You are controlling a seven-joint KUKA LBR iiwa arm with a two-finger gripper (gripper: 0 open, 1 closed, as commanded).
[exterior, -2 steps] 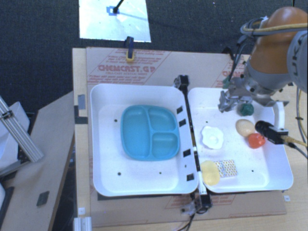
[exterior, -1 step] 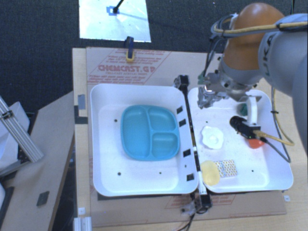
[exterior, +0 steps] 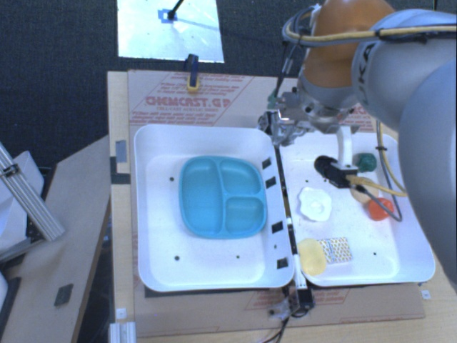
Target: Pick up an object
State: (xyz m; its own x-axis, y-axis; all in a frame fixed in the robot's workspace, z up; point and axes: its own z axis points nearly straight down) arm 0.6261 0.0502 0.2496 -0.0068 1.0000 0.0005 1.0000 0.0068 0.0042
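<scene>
The things on offer for picking lie in the right bin (exterior: 400, 252). A white, fried-egg-shaped piece (exterior: 314, 203) sits near the bin's middle, close to the wall it shares with the left bin. A yellow round piece (exterior: 310, 256) lies at the near-left corner, with a speckled flat piece (exterior: 336, 250) just beside it on the right. An orange piece (exterior: 379, 208) lies further right, and a green piece (exterior: 366, 162) is towards the far side; both are partly crossed by cables, so their shapes are hard to read. The gripper (exterior: 280, 129) hangs above the far end of the strip where the two bins meet, well apart from the white piece and the yellow one. Whether the claw is wide or narrow cannot be told from this angle. The grey arm (exterior: 421, 84), with its orange band (exterior: 346, 20), fills the upper right. The left bin (exterior: 161, 256) holds a blue divided plate (exterior: 221, 195), lying flat at its centre. Both bins rest on a cardboard sheet (exterior: 214, 95) with red print, which has a small yellow clamp (exterior: 192, 77) at its far edge. A shiny metal sheet (exterior: 168, 16) lies beyond that.
</scene>
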